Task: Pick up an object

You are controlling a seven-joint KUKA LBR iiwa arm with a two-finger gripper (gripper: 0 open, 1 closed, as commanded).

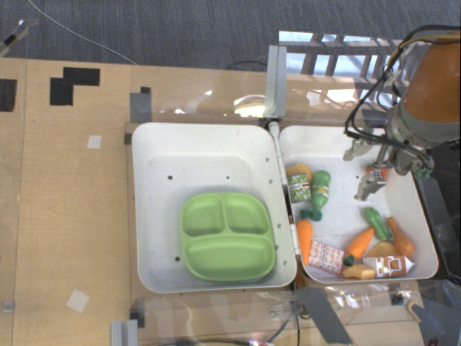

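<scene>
Hanging over the upper right of the right bin (338, 146), well above the toys: the grey arm (432, 85) with its orange band. Showing its two thin metal fingers (369, 186) apart, with nothing between them: the jaws (366, 171), open, pointing down at bare white floor in the upper middle of that bin.

Lying in the lower half of the right bin, crowding one another: a green bottle (319, 190) beside a small green-labelled can (300, 188), an orange fruit (299, 171) just above the can, and a carrot (305, 239) along the left wall. Sitting lower right: a green pickle (376, 220), an orange carrot piece (359, 243), a reddish sausage shape (400, 238), a patterned pink packet (325, 256) and a small white carton (389, 267) along the bottom wall.

Resting in the lower middle of the left bin (155, 193): a smooth light-green plastic plate (227, 236) with three compartments, holding nothing.

Carrying both glossy, shallow, round-cornered bins: a pale wooden table (65, 215). Looping over the arm at the upper right: black cables (367, 99).
</scene>
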